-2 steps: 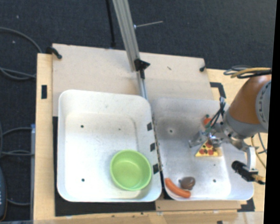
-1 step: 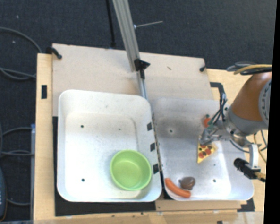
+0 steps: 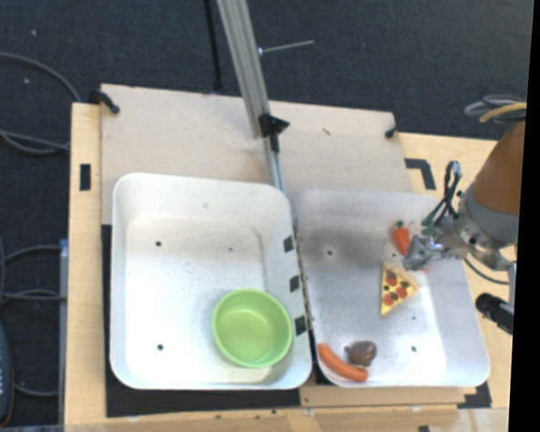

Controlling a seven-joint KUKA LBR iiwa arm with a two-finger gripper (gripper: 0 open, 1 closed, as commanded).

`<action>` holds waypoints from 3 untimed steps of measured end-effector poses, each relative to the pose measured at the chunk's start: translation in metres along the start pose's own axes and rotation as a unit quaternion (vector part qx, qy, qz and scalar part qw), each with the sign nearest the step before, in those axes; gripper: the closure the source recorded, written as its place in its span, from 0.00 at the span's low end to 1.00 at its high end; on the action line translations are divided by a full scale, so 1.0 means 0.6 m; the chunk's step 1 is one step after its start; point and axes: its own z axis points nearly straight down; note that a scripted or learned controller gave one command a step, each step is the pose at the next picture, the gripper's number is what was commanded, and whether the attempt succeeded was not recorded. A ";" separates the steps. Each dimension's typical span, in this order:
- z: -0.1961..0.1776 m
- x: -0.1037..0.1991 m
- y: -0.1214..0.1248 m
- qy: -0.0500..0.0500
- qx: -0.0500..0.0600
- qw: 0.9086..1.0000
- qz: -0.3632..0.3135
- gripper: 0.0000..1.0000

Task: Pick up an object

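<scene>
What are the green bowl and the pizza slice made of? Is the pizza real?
The green bowl looks like plastic: one even bright color with a smooth, slightly shiny rim. The pizza slice seems to be a toy, likely plastic or rubber, since its yellow and red spots look flat and painted on. From this far, I can't be certain.

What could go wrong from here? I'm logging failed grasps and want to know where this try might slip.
1. The pincer sits low between the small orange piece and the pizza slice, so it may nudge one while going for the other.
2. The pizza slice lies flat on the right bin, which may be hard to get under.
3. The orange piece looks partly hidden by the pincer, so a grasp there could pinch only its edge.
</scene>
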 end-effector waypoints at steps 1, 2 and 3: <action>-0.049 -0.002 0.003 0.000 0.001 1.000 -0.003 1.00; -0.047 0.090 0.020 0.002 0.003 1.000 -0.005 1.00; -0.041 0.171 0.049 0.002 0.003 1.000 -0.005 1.00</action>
